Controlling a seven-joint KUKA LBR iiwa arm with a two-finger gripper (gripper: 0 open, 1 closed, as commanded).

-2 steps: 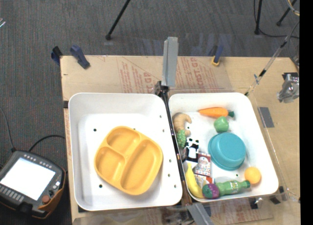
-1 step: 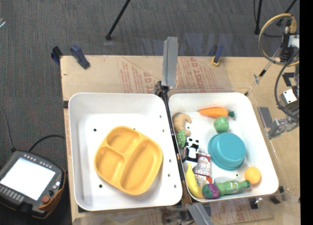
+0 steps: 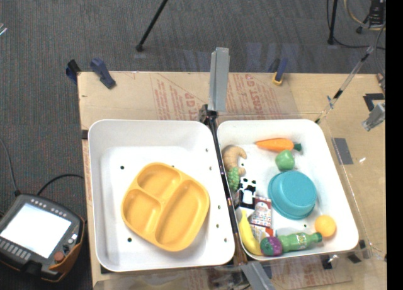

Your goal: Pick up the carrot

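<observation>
The carrot (image 3: 276, 145), orange with a green tip at its right end, lies on its side at the back of the right bin (image 3: 334, 156). It rests just behind a green round fruit (image 3: 285, 160) and the teal bowl (image 3: 293, 195). Nothing touches or covers it from above.
The right bin also holds a croissant (image 3: 233, 154), green grapes (image 3: 233, 178), a small carton (image 3: 260, 212), a banana (image 3: 247, 235), a green bottle (image 3: 293, 242) and an orange fruit (image 3: 325, 226). A yellow divided plate (image 3: 165, 206) lies in the left bin (image 3: 101, 156). A grey post (image 3: 219, 81) stands behind the bins.
</observation>
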